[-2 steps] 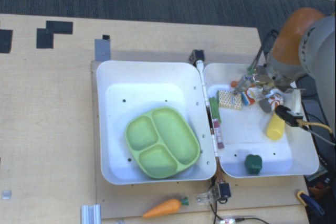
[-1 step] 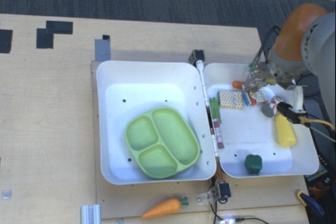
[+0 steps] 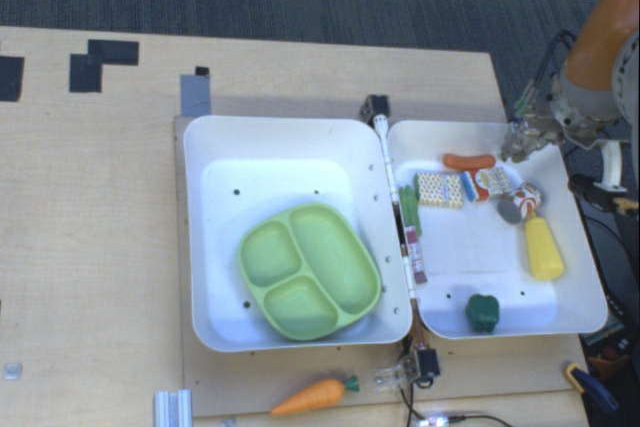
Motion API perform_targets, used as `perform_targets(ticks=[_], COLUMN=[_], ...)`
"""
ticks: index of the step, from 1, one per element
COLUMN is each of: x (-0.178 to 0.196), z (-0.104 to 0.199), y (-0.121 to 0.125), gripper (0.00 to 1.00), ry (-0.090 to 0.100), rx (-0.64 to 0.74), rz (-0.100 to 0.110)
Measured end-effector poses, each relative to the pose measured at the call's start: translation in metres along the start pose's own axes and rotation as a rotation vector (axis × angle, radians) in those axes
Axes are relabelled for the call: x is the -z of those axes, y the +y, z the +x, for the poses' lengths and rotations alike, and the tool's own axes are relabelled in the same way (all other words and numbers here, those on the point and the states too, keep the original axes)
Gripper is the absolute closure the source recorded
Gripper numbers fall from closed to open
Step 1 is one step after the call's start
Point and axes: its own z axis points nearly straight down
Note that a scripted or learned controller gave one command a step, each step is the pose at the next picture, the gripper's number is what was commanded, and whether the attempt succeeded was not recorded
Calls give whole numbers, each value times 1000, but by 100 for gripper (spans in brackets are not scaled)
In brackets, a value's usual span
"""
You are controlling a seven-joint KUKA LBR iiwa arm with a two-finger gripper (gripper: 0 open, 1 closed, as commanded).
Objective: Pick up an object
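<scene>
The right bin (image 3: 560,315) holds several small items. There is a red sausage (image 3: 468,161), a patterned packet (image 3: 440,189), a red, white and blue carton (image 3: 486,183), a grey and orange piece (image 3: 520,204), a yellow corn-like toy (image 3: 544,249) and a green pepper (image 3: 482,312). A green strip (image 3: 408,211) lies along the bin's left wall. My gripper (image 3: 520,141) hangs over the bin's far right corner, just right of the sausage, and nothing is visible in it.
The left bin (image 3: 220,205) holds a green divided plate (image 3: 310,271). An orange carrot (image 3: 315,396) lies on the bench in front of the bins. Cables and a small connector (image 3: 425,363) sit at the front between the bins.
</scene>
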Motion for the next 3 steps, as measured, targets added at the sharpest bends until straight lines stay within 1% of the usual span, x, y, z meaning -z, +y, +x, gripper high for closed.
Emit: perform_targets(ticks=[1,2,3], x=[0,-38,-21], z=[1,50,50], y=[0,1,5], gripper=[0,0,100], ry=[1,1,-1], rx=[1,2,6], rz=[1,1,-12])
